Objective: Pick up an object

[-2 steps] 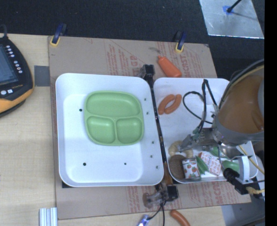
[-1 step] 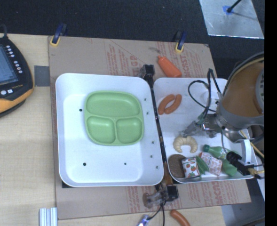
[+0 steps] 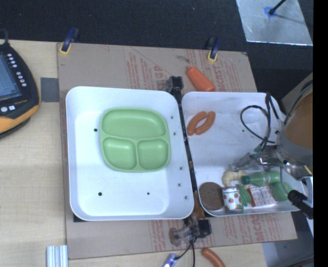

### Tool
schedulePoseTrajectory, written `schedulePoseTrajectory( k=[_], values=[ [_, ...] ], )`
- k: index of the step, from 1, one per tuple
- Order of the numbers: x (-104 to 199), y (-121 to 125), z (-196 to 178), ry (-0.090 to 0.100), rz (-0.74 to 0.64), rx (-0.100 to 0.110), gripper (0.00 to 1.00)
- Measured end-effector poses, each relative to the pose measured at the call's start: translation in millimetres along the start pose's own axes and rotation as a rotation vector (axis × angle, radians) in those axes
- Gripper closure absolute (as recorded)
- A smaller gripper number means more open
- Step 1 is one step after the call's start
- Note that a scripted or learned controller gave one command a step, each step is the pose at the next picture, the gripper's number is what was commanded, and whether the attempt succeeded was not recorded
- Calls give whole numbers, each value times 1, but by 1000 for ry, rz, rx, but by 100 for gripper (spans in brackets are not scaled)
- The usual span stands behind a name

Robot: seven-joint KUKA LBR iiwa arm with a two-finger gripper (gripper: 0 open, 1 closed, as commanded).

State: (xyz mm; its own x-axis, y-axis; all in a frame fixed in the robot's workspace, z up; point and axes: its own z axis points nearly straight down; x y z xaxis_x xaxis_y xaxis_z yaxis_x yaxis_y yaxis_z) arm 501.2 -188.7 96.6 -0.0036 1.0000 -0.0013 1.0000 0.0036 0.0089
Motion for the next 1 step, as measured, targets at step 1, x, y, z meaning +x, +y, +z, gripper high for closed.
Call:
schedulePoseTrajectory(
  k=[1],
  values=[
    [-13,50,5,1,0,11,0]
  ],
)
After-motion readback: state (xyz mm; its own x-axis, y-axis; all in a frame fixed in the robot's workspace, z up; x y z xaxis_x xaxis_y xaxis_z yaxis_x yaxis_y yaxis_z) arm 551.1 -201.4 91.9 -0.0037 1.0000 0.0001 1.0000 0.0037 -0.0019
